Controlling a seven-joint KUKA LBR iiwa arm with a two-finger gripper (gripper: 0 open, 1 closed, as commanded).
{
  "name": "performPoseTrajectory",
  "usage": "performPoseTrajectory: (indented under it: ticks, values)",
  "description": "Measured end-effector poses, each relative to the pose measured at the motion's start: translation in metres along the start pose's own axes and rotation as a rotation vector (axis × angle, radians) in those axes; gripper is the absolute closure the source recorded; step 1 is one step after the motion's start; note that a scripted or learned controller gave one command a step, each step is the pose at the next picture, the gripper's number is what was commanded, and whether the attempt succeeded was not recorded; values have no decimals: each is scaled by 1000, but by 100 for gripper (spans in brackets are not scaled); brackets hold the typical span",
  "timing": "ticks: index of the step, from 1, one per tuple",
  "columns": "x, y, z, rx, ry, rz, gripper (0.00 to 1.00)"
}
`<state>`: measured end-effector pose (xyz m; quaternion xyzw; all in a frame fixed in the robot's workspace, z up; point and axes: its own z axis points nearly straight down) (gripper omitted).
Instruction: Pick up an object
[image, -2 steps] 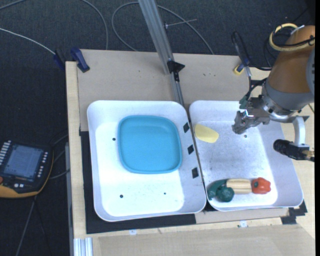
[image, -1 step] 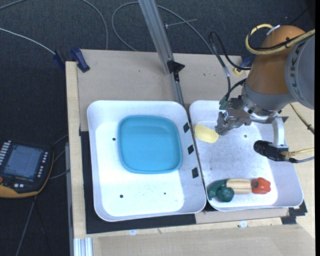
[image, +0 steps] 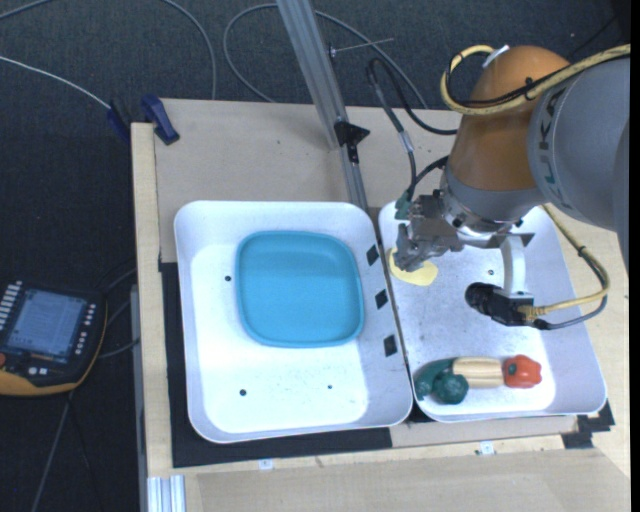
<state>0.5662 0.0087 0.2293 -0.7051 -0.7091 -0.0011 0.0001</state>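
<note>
My gripper (image: 413, 252) hangs low over the far left part of the right bin (image: 560, 300), right above a pale yellow flat object (image: 419, 272) that peeks out beneath it. Along the near edge of that bin lie a dark green rounded object (image: 441, 384), a tan cylindrical piece (image: 478, 372) and a red tomato-like object (image: 521, 371). A blue plate (image: 300, 287) rests in the left bin (image: 205, 330).
A black camera-like module (image: 497, 303) with a yellow cable juts from the arm over the middle of the right bin. A metal pole (image: 325, 90) slants up from between the bins. A handheld controller (image: 45, 332) lies on the floor at left.
</note>
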Motion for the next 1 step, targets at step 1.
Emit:
performPoseTrajectory:
  ticks: [1]
  values:
    - [61, -10, 3, 2, 0, 0, 100]
